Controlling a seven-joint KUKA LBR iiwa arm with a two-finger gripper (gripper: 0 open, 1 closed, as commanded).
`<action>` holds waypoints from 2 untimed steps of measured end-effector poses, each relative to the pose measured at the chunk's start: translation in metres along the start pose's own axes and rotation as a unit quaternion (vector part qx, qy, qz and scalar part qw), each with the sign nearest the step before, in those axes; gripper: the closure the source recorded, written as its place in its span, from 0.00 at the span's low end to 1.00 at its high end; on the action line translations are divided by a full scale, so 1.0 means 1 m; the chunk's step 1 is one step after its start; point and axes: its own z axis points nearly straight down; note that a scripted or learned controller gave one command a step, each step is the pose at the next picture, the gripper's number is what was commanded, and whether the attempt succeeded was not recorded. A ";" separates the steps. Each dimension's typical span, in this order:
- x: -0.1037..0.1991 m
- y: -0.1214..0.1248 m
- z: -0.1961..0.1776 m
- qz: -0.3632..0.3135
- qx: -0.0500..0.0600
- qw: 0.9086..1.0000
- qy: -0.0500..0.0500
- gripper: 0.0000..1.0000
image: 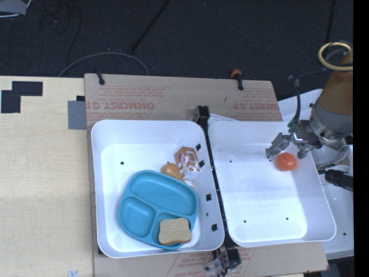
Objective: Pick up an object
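1. Surface (40, 172): pale wood-grain top carrying a brown cardboard sheet (173, 100) with two shallow white bins side by side on it.
2. Left bin (106, 149): white, rounded corners. Holds items 3 to 6.
3. Blue tray (147, 203): three-compartment plastic plate, lying flat toward 6 o'clock of the left bin.
4. Bread slice (174, 231): tan toy piece resting in the compartment at the tray's 5 o'clock, close to the bin's near wall.
5. Orange-brown lump (170, 170): small rounded item touching the tray's rim at its 1 o'clock.
6. Patterned packet (187, 158): brown-and-white, crumpled, just beside the lump at its 2 o'clock, near the divider between the bins.
7. Right bin (259, 212): white, same make as the left. Holds item 8.
8. Orange ball (286, 162): round, red-orange, lying on the bin floor at 2 o'clock of the right bin, close to its right wall.
9. Arm (337, 94): grey with an orange band, entering from 3 o'clock over the right bin's rim.
10. Hand (288, 143): dark fingers spread apart, poised at 12 o'clock of the orange ball, just above it. Nothing sits between the fingers; whether a fingertip touches the ball cannot be told.
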 end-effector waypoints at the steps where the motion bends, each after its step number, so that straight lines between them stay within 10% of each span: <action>1: 0.000 0.003 -0.008 -0.001 -0.007 1.000 -0.001 0.00; 2: -0.001 -0.002 0.055 -0.001 -0.003 1.000 0.000 0.00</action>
